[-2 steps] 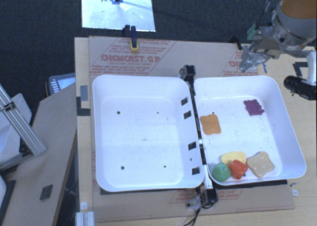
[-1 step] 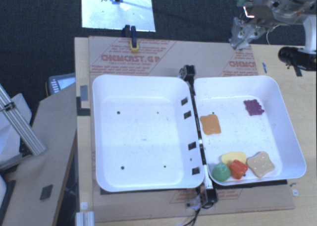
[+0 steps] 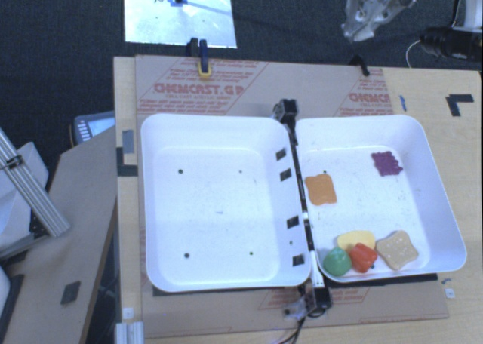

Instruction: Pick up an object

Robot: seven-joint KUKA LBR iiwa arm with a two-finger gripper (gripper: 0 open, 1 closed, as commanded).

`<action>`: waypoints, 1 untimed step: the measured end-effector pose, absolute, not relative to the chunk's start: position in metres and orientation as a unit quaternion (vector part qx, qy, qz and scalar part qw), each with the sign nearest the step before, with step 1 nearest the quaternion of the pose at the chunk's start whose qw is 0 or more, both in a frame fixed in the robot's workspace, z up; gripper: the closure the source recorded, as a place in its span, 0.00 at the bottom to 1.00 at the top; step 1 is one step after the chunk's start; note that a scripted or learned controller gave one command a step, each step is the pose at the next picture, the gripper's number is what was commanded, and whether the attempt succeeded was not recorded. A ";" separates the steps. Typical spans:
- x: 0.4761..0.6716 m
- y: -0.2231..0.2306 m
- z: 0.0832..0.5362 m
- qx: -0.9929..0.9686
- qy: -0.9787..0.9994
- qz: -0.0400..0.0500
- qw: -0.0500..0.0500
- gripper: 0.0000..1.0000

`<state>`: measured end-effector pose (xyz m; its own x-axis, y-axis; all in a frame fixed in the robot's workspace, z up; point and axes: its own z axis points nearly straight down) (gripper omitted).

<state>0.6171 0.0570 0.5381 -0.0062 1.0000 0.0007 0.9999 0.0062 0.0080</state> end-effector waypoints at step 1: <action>0.548 0.095 0.535 0.704 0.710 0.001 -0.001 1.00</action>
